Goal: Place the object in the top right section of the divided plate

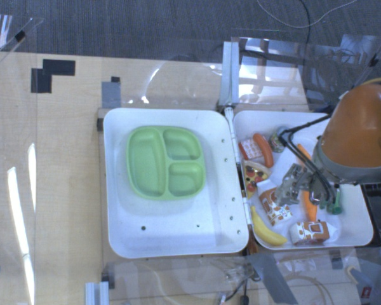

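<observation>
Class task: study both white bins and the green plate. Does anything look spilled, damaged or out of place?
Nothing stands out. The green divided plate lies flat in the left white bin; the toy foods, including a yellow banana, sit loosely inside the right white bin.

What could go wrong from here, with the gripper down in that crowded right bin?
1. Clutter: the gripper sits among tightly packed items, the pizza slice, a small carton and the carrot, so it may catch the wrong one or two at once.
2. The green divided plate lies in the left bin, so a weak grasp could drop crossing the bin walls.
</observation>
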`<state>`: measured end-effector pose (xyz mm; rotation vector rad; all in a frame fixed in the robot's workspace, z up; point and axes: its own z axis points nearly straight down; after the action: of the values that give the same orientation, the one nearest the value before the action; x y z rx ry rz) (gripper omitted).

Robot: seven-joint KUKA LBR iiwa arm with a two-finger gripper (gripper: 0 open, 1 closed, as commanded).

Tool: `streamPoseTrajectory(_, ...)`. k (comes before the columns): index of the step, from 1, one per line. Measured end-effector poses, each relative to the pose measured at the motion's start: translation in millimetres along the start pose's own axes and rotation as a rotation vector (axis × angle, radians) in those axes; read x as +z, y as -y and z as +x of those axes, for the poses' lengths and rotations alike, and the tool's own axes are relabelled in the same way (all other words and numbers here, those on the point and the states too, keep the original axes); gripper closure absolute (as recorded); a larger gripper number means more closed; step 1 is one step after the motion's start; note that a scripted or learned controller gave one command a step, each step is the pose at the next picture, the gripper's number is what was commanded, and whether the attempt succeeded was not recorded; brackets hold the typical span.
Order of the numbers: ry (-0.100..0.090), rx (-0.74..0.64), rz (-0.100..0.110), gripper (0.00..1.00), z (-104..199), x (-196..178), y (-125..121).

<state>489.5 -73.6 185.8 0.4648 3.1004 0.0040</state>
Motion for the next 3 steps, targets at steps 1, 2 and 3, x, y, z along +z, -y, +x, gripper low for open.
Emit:
streamPoseTrajectory(1,-0.001,-0.258,0.0,1.0,25,2,-80)
streamPoseTrajectory(2,0.0,-0.135,-0.001,1.0,9,-41,-119)
streamPoseTrajectory(3,-0.001,-0.433,-0.001,1.0,46,-23,-156)
